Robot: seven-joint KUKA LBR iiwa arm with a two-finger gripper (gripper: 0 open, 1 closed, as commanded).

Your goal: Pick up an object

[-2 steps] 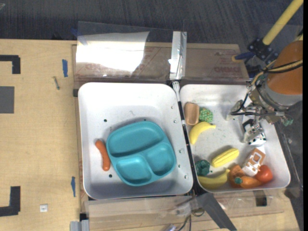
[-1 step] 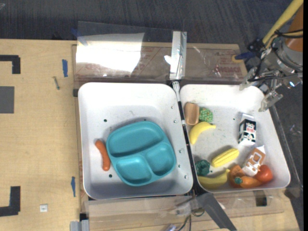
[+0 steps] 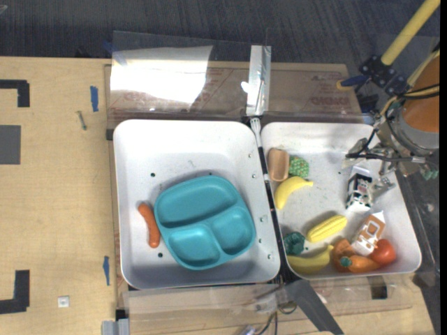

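Note:
My gripper [image 3: 360,189] hangs low over the right side of the right bin [image 3: 328,139], just above a white and orange carton [image 3: 369,233]. The grey arm with its orange band [image 3: 424,114] comes in from the upper right. Nothing is visibly held. In that bin lie a yellow banana [image 3: 290,189], a corn cob [image 3: 326,227], a second banana [image 3: 311,260], a brown bread piece [image 3: 279,163], a green item [image 3: 299,166], a dark green item [image 3: 293,243], a carrot [image 3: 355,262] and a red tomato [image 3: 383,251].
The left bin [image 3: 140,145] holds a teal divided plate [image 3: 202,222] and an orange sausage [image 3: 149,225] beside its left edge. A clear plastic sheet [image 3: 160,82] and an upright divider [image 3: 258,79] stand behind the bins. A yellow pole [image 3: 414,21] slants at the top right.

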